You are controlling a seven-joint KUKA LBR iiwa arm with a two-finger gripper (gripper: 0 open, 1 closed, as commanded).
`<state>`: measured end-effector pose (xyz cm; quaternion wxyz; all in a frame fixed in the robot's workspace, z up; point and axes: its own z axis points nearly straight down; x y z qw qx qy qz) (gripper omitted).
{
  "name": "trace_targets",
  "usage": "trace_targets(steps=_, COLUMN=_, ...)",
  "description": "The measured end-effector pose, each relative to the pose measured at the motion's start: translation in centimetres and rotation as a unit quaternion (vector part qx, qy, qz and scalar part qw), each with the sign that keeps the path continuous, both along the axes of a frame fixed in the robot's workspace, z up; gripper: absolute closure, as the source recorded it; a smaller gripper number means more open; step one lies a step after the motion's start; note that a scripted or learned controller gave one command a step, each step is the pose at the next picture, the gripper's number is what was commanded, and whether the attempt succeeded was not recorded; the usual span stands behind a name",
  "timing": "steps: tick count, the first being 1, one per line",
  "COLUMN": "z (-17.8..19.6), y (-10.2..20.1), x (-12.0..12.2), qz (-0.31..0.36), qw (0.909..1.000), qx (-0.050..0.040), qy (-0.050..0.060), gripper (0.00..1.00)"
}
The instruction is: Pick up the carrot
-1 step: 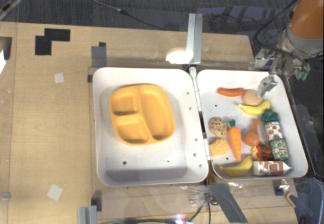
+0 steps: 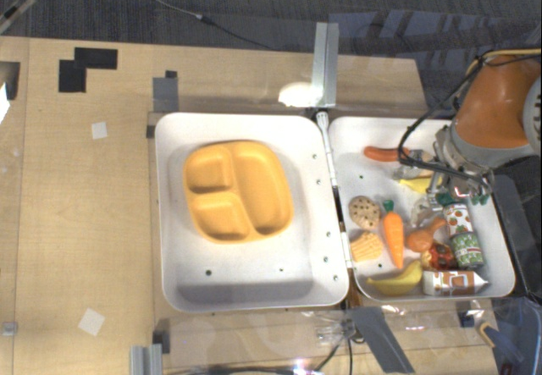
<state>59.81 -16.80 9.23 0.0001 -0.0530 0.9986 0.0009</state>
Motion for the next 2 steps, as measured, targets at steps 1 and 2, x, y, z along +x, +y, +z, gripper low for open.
trace_targets(steps=1, z=-0.2, y=5.5, x=-7.3, qz=0.109, qw=0.994, qx=-0.0027, qy=-0.01, gripper=0.0)
trace_targets(steps=2, z=-0.1, y=7.9, x=-9.2, qz=0.181, qw=0.9834, qx=-0.0044, qy=-0.011, gripper=0.0)
